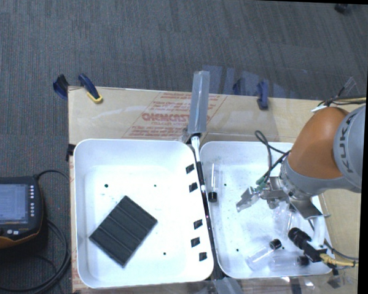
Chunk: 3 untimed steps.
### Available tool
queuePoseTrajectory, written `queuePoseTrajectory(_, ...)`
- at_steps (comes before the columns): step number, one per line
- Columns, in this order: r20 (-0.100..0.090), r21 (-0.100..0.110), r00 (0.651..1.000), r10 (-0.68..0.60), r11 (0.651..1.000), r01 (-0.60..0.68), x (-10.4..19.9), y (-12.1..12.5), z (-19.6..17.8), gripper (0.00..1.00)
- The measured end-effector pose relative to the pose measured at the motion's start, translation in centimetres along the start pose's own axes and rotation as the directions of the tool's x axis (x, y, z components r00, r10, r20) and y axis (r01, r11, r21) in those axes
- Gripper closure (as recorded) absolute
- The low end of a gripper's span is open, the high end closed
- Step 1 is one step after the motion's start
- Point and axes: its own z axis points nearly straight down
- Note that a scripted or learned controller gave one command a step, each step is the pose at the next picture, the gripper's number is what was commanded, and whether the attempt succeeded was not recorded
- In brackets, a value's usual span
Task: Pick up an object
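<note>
A dark grey ridged slab (123, 230) lies flat and askew in the left bin (87, 169). In the right bin (233, 153) a clear tube with a black cap (213, 185) rests near the left wall. Several clear plastic items with black caps (267, 254) lie toward the front right. My gripper (252, 198) hangs low over the middle of the right bin, under the orange wrist band (319, 150). It is to the right of the clear tube and above the clear items. Nothing shows held in it.
A row of black clips (195, 205) runs along the divider between the bins. A grey post (199, 107) stands behind the divider. Blue clamps (88, 88) grip the bench's back edge. A teach pendant (8, 211) sits on the floor at the left.
</note>
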Motion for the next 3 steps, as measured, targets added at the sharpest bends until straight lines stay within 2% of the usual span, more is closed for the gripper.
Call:
queuePoseTrajectory(1,0.001,-0.002,1.000,0.028,1.000,-0.028,-3.9,8.7,3.3,0.00)
queuePoseTrajectory(2,0.014,0.001,0.999,0.029,1.000,-0.029,1.7,10.1,4.6,0.00)
queuePoseTrajectory(3,0.007,-0.002,1.000,0.025,1.000,-0.025,2.2,10.3,3.6,1.00)
